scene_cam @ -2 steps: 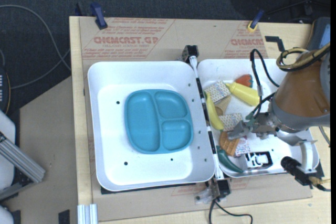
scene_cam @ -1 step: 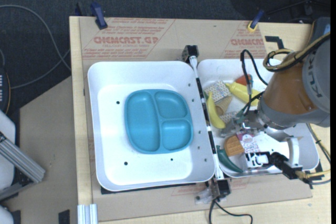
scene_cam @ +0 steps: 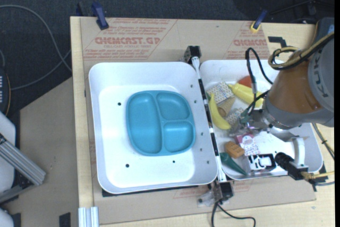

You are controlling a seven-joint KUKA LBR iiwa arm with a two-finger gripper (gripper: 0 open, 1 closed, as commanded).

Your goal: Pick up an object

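My fingers (scene_cam: 245, 124) are down in the right bin (scene_cam: 313, 152), low over the clutter; whether they're apart or closed I cannot tell from this slant. Candidates: yellow banana (scene_cam: 218, 113) just beside the bin's left wall, a second yellow piece (scene_cam: 242, 92) with something red (scene_cam: 245, 81) behind it, a pink packet (scene_cam: 247, 141), an orange-brown block (scene_cam: 234, 149), a green item (scene_cam: 234, 163). Left bin (scene_cam: 106, 114) holds a blue divided tray (scene_cam: 159, 122), well apart from me. Judgement: pick one piece, centre over it, descend straight, avoid straddling neighbours, close, then lift slowly
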